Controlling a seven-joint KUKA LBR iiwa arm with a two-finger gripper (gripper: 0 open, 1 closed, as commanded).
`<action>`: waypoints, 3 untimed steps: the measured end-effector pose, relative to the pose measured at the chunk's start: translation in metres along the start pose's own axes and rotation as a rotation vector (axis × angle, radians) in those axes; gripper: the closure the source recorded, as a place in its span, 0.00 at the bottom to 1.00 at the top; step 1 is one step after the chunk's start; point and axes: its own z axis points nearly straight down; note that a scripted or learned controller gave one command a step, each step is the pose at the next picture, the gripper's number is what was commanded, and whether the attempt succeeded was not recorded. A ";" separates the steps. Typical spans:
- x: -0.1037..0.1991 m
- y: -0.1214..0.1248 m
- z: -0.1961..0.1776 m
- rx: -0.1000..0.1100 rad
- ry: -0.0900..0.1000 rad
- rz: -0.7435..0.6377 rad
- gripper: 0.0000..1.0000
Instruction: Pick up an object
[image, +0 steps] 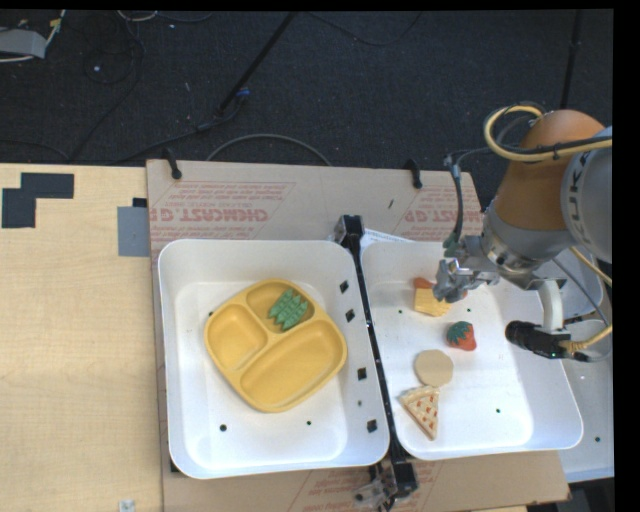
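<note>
- White plastic bins sit side by side; the right bin (500, 425) holds the small pieces.
- Yellow divided plate (275, 345), glossy, with a green toy (289, 309), rests in the left bin (200, 420).
- Grey gripper (449, 283) hangs right above the cheese wedge (433, 303), which lies just below-left; I cannot tell its grip.
- Soft-looking strawberry (461, 335), round cookie (434, 368) and pizza slice (423, 410) trail toward the near rim.

I see two white bins (200, 440). The left holds a yellow divided plate (275, 345) with a green item (289, 309). The right holds a yellow-orange wedge (431, 302), red strawberry (461, 336), tan disc (434, 368) and red-dotted pizza slice (423, 409).
</note>
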 end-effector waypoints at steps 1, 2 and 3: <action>-0.001 0.000 -0.024 0.001 0.000 0.000 1.00; 0.055 -0.001 -0.038 0.003 0.002 -0.003 1.00; 0.106 -0.005 -0.029 0.006 0.002 -0.003 1.00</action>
